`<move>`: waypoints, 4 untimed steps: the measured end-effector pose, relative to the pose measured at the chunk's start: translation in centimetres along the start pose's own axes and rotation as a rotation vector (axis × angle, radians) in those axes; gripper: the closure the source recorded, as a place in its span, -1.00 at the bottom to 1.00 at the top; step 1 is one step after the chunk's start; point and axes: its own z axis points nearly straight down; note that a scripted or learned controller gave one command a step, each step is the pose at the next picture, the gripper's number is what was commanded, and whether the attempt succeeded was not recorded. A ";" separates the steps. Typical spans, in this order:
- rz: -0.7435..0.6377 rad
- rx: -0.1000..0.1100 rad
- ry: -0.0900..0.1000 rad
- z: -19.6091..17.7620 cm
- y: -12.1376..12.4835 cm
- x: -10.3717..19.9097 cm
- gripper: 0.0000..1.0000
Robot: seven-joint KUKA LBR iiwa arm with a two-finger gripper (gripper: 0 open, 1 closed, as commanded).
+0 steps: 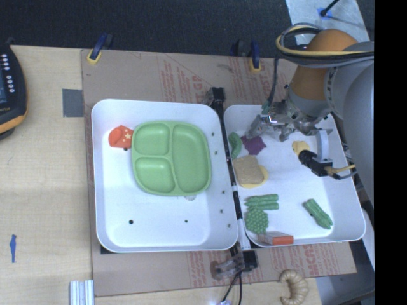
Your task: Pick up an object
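My gripper (272, 127) hangs low over the back of the right bin (340, 199), its fingers spread open with nothing between them. A purple piece (254, 145) lies just in front of the left finger. Close by are a tan and yellow sandwich-like piece (248, 171) and a small green piece (235, 144) by the bin's left wall. A yellow piece (300, 147) lies to the gripper's right. Nearer the front are a green bean pod (262, 201), a round green piece (256, 220), a green pickle (317, 213) and an orange block (278, 238).
The left bin (114, 221) holds a green divided plate (172, 157) and a red piece (120, 136) at its back left. A tan curled thing (294, 286) lies on the bench in front of the bins. The arm covers the right bin's back right corner.
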 end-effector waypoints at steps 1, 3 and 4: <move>-0.004 0.003 0.001 0.0 0.0 1.4 -1.00; -0.004 0.003 0.001 0.0 0.0 1.5 -1.00; 0.000 -0.001 0.000 0.0 0.0 -0.8 -1.00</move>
